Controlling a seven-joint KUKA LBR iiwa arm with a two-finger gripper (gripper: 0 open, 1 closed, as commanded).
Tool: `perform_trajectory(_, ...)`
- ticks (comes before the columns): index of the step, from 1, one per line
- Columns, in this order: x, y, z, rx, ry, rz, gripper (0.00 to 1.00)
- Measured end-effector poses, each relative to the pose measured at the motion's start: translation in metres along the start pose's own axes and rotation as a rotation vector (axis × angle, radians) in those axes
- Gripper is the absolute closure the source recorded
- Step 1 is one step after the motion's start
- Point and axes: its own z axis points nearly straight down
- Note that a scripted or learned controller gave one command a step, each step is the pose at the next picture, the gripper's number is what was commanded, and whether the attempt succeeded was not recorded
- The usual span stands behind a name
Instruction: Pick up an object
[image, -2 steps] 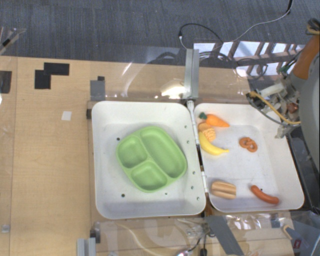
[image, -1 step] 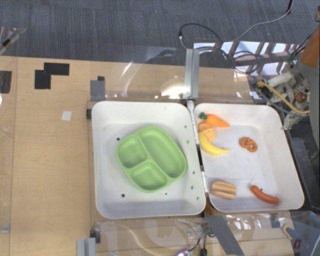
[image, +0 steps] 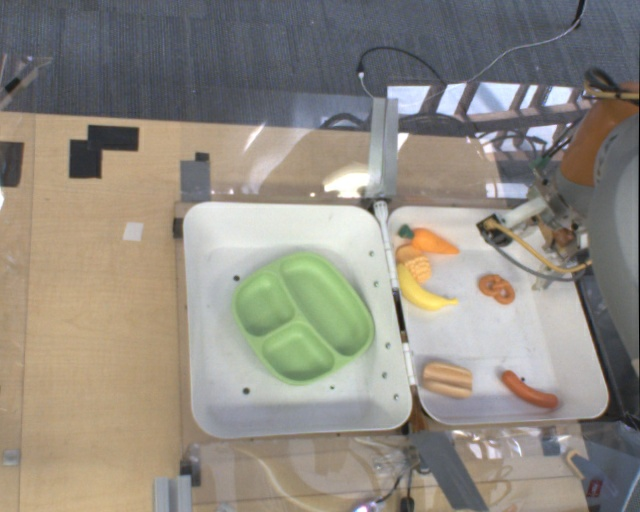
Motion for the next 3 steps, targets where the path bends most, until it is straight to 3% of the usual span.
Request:
perform_trajectory(1,0.003,-0.001,-0.012,-0.002,0.003,-0.009,1.00)
perform_trajectory(2,-0.008,-0.003,0.026,-0.002,0.004,0.062,1.00)
perform_trajectory(3,-0.013,-0.004,-0.085,-0.002,0.006,0.123,1.00)
